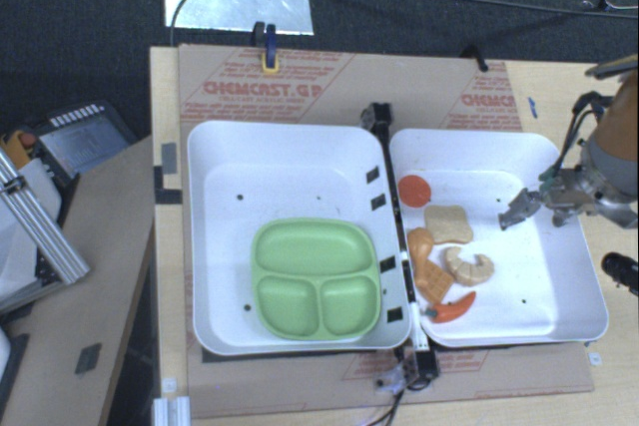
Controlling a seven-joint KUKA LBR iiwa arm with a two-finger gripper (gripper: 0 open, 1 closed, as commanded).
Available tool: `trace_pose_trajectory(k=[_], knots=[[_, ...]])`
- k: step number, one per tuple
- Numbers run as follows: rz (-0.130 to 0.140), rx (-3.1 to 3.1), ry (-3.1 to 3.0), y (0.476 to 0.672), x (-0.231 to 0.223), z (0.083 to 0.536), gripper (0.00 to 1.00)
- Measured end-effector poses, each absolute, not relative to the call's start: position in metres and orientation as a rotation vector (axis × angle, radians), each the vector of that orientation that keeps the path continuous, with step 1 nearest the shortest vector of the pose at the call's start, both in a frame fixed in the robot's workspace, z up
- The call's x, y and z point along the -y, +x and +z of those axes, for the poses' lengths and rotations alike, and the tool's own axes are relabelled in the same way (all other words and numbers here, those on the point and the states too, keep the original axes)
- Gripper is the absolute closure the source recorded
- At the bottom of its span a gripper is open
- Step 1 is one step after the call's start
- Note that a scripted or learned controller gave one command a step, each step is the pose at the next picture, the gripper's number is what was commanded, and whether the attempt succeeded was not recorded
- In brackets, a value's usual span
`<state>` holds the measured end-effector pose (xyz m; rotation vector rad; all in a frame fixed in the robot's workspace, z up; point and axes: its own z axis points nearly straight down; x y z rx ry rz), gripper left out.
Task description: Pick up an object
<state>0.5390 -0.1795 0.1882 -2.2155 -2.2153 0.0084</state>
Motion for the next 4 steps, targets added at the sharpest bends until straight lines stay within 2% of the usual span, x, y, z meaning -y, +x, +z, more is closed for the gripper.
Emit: trace_pose_trajectory(k=[1, 3, 4], knots=[[-0.001, 2.225, -2.219, 0.542, 0.179, 0.194, 0.00], [0.001, 2.221, -2.218, 0.541, 0.184, 0.082, 0.00], [-0.002, 2.227, -2.222, 0.542, 0.185, 0.095, 1.00]])
